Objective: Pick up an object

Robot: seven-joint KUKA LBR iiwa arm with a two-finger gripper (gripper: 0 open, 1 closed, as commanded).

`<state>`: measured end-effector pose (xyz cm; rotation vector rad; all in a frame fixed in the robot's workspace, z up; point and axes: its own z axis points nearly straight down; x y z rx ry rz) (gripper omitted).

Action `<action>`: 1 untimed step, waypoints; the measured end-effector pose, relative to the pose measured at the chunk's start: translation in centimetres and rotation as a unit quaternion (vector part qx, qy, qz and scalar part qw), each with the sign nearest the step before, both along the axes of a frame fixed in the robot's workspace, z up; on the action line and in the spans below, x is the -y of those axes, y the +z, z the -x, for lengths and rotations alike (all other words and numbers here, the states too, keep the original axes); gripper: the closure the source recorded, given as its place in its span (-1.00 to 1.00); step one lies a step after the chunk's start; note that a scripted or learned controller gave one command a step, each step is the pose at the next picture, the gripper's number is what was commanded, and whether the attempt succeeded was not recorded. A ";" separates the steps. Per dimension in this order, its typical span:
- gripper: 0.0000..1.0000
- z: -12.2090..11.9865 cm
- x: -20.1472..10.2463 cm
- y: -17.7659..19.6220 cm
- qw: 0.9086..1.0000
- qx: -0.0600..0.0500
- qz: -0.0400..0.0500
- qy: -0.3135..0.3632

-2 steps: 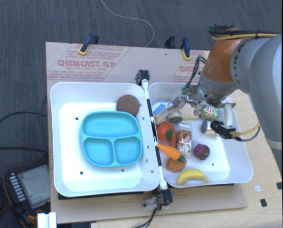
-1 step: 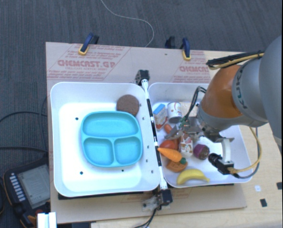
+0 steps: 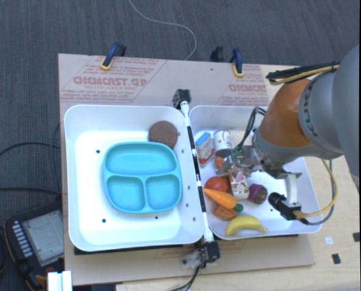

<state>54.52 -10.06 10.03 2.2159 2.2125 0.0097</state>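
Your claw (image 3: 234, 161) sits low in the right bin (image 3: 311, 190); can't tell its grip state. Nearest target: tomato (image 3: 216, 184) at its 7 o'clock, carrot (image 3: 220, 197) beyond, long axis 10-to-4.

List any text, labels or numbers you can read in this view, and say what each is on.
"CHEMCAST GP", red print on the brown board beneath the two white bins, at its far left.
The same red print at the board's far right, cut off by the arm.
Smaller red lines under both: too blurred to read.
Small white carton in the right bin: label unreadable.
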 end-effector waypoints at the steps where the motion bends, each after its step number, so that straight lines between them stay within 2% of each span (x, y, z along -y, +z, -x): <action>1: 1.00 -0.9 -4.7 8.4 1.000 -0.006 -0.001 0.001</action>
